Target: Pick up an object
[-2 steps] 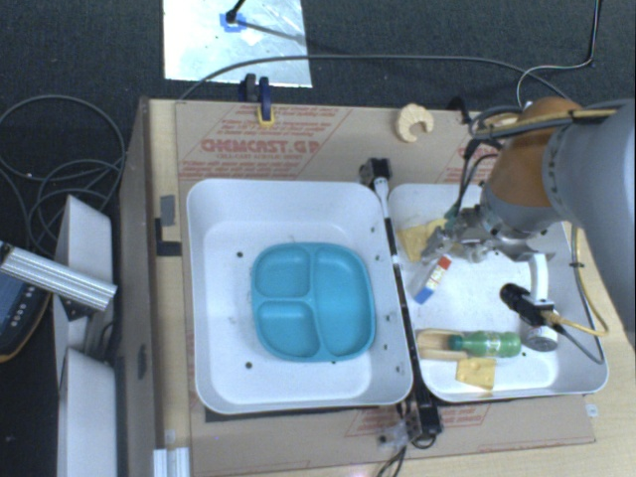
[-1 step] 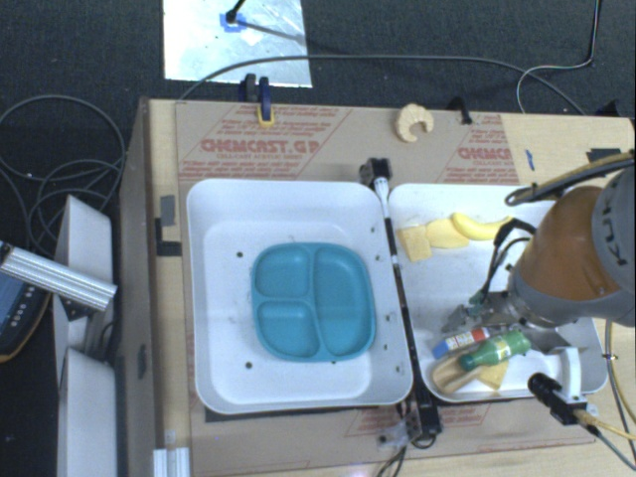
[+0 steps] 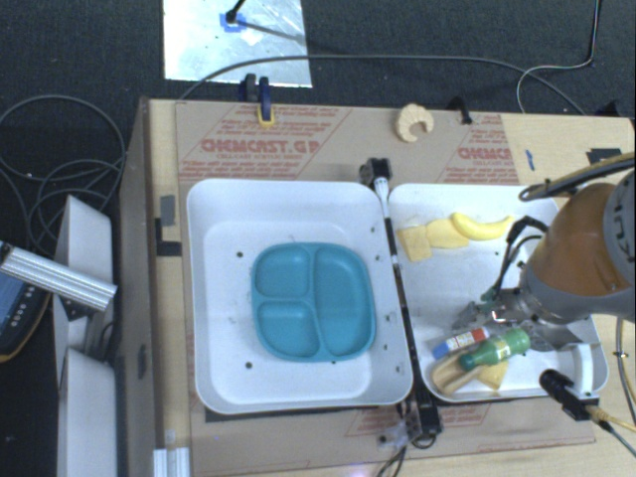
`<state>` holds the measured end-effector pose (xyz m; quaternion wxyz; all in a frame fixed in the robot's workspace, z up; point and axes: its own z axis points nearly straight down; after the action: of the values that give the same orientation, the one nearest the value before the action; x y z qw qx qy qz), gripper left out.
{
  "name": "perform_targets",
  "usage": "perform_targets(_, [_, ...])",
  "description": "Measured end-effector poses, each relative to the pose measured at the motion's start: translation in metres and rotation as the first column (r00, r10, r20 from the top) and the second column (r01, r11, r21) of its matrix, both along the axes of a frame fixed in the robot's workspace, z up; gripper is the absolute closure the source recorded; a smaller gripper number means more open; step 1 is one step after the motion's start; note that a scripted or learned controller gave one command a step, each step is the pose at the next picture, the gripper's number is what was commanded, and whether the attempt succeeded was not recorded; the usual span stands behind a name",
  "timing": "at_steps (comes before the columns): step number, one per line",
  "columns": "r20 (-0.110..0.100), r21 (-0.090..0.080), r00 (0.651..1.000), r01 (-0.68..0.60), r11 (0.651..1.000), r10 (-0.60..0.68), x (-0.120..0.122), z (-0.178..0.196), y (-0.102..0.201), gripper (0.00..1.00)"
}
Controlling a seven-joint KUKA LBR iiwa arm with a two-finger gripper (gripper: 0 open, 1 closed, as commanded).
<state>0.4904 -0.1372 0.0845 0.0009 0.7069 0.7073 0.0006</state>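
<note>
Green plastic bottle [image 3: 505,347], yellow curved banana [image 3: 479,228], blue divided plate [image 3: 312,300]

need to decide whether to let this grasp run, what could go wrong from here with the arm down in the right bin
1. The gripper sits over a tight pile: a green bottle, a red and white tube and a tan piece lie touching, so it may nudge or catch more than one.
2. That pile lies near the right bin's front wall, so things could be pushed against it instead of lifted.
3. The cable looping beside the wrist might snag.
</note>
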Motion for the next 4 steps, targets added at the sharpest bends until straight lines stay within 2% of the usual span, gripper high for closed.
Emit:
perform_targets(1, [0.002, -0.002, 1.000, 0.001, 1.000, -0.001, 0.049, 0.034, -0.055, 0.00])
perform_targets(2, [0.002, -0.001, 1.000, -0.004, 1.000, 0.004, 0.139, 0.041, -0.052, 0.00])
perform_targets(3, [0.000, 0.000, 1.000, -0.005, 1.000, 0.005, 0.179, 0.036, 0.008, 0.00])
perform_targets(4, [0.006, -0.002, 1.000, -0.003, 1.000, 0.003, 0.180, 0.004, -0.022, 0.00])
